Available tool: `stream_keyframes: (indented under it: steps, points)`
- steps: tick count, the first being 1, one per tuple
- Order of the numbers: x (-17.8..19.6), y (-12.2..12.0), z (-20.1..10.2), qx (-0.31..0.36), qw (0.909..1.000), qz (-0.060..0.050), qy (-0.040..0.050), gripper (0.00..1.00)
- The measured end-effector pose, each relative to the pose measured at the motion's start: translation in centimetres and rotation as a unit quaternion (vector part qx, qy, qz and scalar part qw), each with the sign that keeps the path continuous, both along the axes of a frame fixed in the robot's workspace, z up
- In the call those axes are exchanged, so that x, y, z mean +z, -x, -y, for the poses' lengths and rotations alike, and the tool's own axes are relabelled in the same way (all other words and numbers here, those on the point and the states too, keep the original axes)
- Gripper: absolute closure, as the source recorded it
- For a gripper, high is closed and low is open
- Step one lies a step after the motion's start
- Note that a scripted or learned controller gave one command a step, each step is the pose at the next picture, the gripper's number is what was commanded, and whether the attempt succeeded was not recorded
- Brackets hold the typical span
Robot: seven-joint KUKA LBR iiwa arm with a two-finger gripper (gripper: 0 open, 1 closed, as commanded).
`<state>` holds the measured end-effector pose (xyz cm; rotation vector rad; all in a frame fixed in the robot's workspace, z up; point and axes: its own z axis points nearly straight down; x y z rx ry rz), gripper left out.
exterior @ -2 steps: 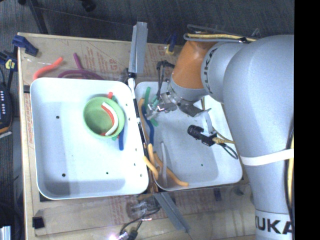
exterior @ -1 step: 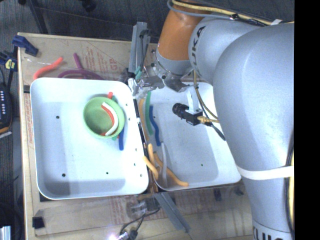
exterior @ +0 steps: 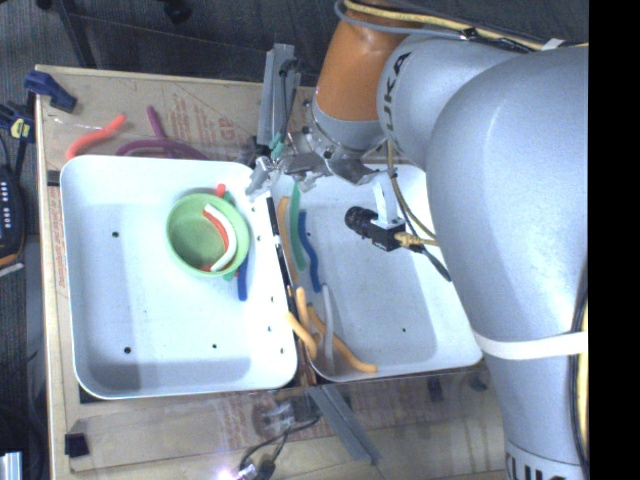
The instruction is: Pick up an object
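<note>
- We see a green bowl (exterior: 207, 235) in the left bin (exterior: 130, 318), upper right area, mouth up, red and white pieces inside.
- A blue stick (exterior: 308, 253) lies in the right bin (exterior: 400, 308), long axis running top to bottom.
- The gripper (exterior: 285, 164) sits over the divide between the 2 bins, arm reaching from the right; finger state: cannot tell.
</note>
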<state>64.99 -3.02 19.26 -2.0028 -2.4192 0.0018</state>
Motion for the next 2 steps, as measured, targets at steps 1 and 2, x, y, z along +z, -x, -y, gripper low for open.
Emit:
stream_keyframes:
  steps: [1, 2]
  points:
    - [-3.3, -0.7, 4.0, 0.006, 1.0, 0.001, -0.0053, 0.0]
    - [-6.3, -0.9, 3.7, 0.011, 0.9999, 0.0, -0.0122, 0.0]
